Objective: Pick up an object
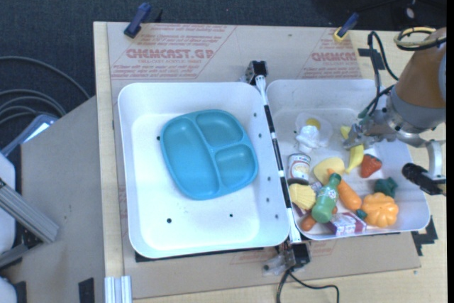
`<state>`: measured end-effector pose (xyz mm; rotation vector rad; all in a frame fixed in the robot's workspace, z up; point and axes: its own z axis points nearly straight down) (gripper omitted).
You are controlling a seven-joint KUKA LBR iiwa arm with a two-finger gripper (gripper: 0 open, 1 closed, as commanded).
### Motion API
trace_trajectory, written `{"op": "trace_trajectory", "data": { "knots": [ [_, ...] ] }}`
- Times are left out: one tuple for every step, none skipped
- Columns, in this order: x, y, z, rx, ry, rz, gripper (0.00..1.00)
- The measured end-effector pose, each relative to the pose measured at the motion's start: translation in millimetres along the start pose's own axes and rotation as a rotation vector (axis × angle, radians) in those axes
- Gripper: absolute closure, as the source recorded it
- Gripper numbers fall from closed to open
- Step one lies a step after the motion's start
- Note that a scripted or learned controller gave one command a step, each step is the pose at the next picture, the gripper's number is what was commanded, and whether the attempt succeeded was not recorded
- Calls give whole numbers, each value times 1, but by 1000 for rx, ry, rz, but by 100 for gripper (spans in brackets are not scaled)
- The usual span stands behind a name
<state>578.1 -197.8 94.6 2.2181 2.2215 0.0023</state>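
The right bin [340,92] holds a heap of toy food. In it lie a yellow banana piece [355,154], a red strawberry [370,166], a lemon [328,168], a green bottle [325,200], a carrot [348,195], an orange pumpkin [380,209], corn [301,196], a small can [299,168] and a white and yellow piece [310,131]. My gripper [357,134] reaches in from the right and is low over the bin's right middle, just above the banana piece and the strawberry. A small yellow bit [345,130] shows at its left side.
The left bin [142,209] holds a blue sectioned plate [208,152]. A black divider clamp [257,70] sits between the bins. A dark green toy [385,186] and a pink box [345,225] lie near the right bin's front. The grey arm with its orange band [422,78] crosses the right rim.
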Motion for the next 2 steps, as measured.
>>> {"op": "trace_trajectory", "data": {
  "knots": [
    [51,-36,-79,3,2,0,100],
    [112,-60,-129,3,1,0,100]
  ]
}}
